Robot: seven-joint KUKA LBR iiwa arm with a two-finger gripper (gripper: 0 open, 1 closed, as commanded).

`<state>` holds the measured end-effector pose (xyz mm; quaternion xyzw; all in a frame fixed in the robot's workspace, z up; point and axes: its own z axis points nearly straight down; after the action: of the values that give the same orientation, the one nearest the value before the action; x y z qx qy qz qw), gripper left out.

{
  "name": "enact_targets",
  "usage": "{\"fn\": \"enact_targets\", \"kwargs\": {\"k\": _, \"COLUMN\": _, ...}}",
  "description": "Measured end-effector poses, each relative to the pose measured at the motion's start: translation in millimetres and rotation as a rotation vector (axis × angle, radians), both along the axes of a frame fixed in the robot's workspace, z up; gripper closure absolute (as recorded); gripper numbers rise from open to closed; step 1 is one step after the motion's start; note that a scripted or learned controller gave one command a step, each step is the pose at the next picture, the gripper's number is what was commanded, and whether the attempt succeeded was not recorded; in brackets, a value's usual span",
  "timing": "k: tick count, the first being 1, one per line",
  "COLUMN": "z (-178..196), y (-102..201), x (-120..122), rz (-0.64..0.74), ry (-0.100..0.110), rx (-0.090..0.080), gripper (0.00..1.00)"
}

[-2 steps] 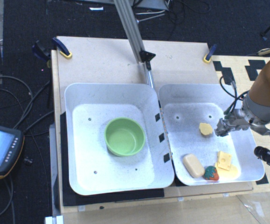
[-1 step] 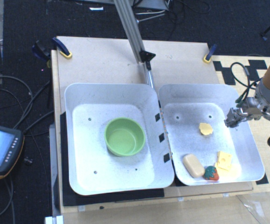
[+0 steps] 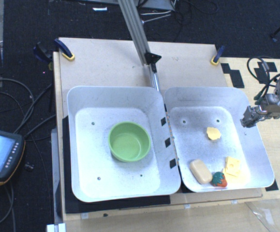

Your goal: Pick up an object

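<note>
Camera view is giving us both bins on the bench (image 3: 106,66), and the gripper (image 3: 248,120) is hanging at the right bin's (image 3: 193,100) right rim, up toward its far right corner, with nothing between it and the floor of the bin that I can make out; whether it is released or clenched, I cannot tell from here. Inside that right bin, a small rounded yellow piece (image 3: 213,134) is sitting near the middle, well apart from the rest. Down along the near edge, a pale tan oblong block (image 3: 201,171) is lying at a slant, and just beside it a little red and green object (image 3: 219,179) is touching a flat yellow wedge with holes (image 3: 233,167) near the near right corner. Over in the left bin (image 3: 81,105), a light green bowl (image 3: 129,141) is sitting upright around the centre, hollow side up.
</note>
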<state>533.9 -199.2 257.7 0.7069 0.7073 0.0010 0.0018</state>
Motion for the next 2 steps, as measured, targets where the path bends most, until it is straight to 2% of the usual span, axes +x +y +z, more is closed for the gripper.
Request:
{"fn": "enact_targets", "kwargs": {"k": 1, "z": 35.7, "y": 0.0, "x": 0.5, "rz": 0.000, "ry": 0.001, "rx": 0.000, "gripper": 1.00}}
{"fn": "enact_targets", "kwargs": {"k": 2, "z": 36.1, "y": 50.7, "x": -0.3, "rz": 0.003, "ry": 0.004, "rx": 0.001, "gripper": 1.00}}
